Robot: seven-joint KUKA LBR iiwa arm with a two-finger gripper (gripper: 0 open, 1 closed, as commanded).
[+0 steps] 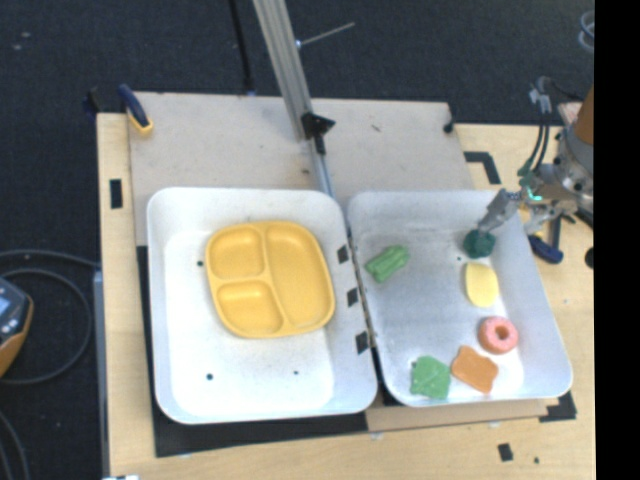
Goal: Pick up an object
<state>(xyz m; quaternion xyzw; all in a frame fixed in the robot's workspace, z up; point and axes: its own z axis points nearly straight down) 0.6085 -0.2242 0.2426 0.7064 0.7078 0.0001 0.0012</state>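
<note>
Small dark green object (480, 243) at upper right of the right bin (440, 218), just under the gripper (497, 213) slanting in from the frame's right edge; contact impossible to tell, likewise whether spread or pressed together. Directly below it, a yellow piece (481, 284), then a pink ring (498, 335), an orange piece (474, 369) and a green piece (430, 378). Light green piece (386, 262) near that bin's left wall. Left bin (180, 388) with a yellow divided plate (270, 278).

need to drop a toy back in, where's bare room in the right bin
Free: the middle of the right bin, between the green block and yellow piece. Crowded: the near right corner, with pink ring, orange piece and green piece.
</note>
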